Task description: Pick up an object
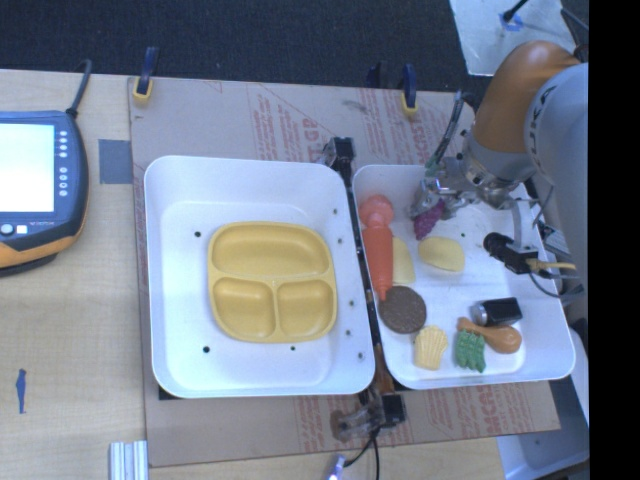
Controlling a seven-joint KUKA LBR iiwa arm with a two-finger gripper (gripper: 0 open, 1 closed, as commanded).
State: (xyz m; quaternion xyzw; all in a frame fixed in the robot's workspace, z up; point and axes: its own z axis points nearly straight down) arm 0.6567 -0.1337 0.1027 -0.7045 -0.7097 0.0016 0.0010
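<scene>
In the right bin [548, 368], upper-left part, your hand [432, 208] is hanging over a purple obj [425, 224], touching or just above it; can't tell if it's gripping. Yellow tray [272, 280] is sitting in the left bin [170, 268].

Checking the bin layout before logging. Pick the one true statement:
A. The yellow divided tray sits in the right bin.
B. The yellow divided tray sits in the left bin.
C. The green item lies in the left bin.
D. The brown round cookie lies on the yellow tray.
B: the yellow tray lies in the left bin, while the cookie and green item lie in the right bin.
</scene>
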